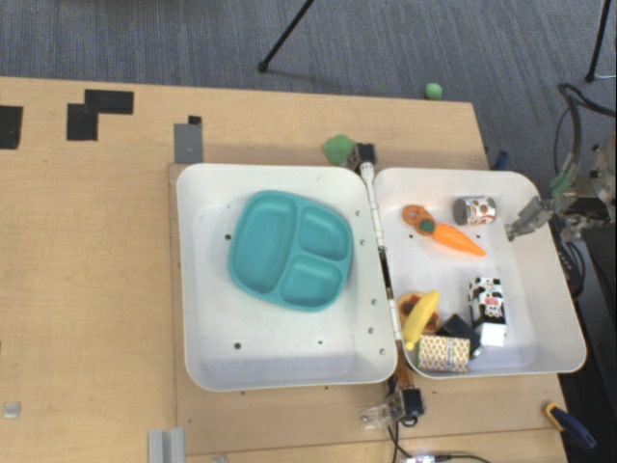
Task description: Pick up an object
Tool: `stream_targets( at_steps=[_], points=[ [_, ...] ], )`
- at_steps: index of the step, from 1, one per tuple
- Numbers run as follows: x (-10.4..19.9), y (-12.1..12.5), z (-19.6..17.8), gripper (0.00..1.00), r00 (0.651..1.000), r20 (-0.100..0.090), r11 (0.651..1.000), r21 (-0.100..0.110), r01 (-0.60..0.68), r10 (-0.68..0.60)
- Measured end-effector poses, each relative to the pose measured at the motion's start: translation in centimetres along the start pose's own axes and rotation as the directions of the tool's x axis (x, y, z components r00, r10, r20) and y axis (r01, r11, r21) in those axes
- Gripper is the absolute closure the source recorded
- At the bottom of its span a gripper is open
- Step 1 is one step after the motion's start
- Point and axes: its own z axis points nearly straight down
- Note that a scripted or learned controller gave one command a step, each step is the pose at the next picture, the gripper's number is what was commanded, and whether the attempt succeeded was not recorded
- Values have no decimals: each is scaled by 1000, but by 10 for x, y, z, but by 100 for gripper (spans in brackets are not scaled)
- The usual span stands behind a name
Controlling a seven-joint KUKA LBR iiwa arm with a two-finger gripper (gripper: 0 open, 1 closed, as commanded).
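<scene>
Tan bench (87, 287) on grey carpet (145, 17). Two white bins: left bin (207, 355) has one teal tray (289, 249). Right bin (549, 287) has one carrot (453, 237) and one can (474, 210) at 12 o'clock, one banana (419, 318) and one patterned cup (443, 353) at 7, one cow toy (488, 299) centre. Gripper (525, 222) at 2 o'clock over bin rim, holding nothing; finger spread unclear.

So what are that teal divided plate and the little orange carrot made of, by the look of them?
The teal plate looks like moulded plastic with a smooth, matte finish: even colour, rounded edges, three pressed-in compartments. The carrot seems to be a toy, probably plastic: flat, uniform orange with a soft sheen. It is too small to tell for sure. Both lie in white bins that look like smooth plastic too.
</scene>
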Motion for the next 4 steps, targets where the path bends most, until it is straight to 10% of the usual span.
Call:
stream_targets(
  at_steps=[1,2,3,4],
  points=[
    [16,86,131,0,1000,-3,1000,5,1,-1],
    [-21,104,179,0,1000,-2,1000,8,0,0],
    [3,128,178,0,1000,0,1000,-1,2,-2],
    [3,130,166,100,1000,2,1000,-6,7,-7]
  ],
)
